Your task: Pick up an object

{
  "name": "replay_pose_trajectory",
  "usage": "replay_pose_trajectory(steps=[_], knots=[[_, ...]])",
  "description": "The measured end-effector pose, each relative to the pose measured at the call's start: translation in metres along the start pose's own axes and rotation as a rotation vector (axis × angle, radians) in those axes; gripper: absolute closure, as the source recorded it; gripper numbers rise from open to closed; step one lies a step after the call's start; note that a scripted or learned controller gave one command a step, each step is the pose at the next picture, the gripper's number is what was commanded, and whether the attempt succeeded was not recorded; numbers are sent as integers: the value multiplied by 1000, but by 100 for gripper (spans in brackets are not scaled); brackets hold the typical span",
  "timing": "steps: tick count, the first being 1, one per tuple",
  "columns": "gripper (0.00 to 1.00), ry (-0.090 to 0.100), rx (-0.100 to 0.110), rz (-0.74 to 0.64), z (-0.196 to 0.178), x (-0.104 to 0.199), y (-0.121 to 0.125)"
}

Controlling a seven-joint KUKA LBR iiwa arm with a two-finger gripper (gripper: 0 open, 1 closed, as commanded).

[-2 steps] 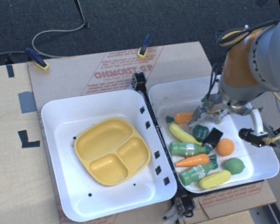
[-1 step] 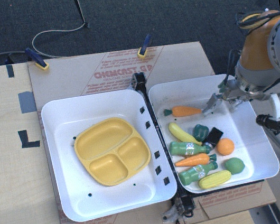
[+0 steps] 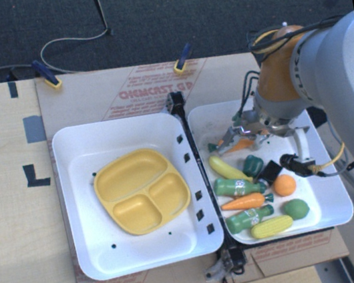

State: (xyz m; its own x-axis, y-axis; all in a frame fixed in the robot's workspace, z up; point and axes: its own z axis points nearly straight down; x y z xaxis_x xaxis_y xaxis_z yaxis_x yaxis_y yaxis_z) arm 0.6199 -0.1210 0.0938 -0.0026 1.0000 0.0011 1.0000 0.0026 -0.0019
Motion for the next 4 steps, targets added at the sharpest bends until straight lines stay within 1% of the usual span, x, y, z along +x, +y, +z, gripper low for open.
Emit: replay_pose_trajectory(steps=[1, 2, 3, 4], knots=[[0, -3, -2, 3, -32, -54, -18], [0, 0, -2, 0, -29, 27, 48], [0, -1, -3, 2, 8, 22, 4], [0, -3, -6, 1, 8, 22, -29]])
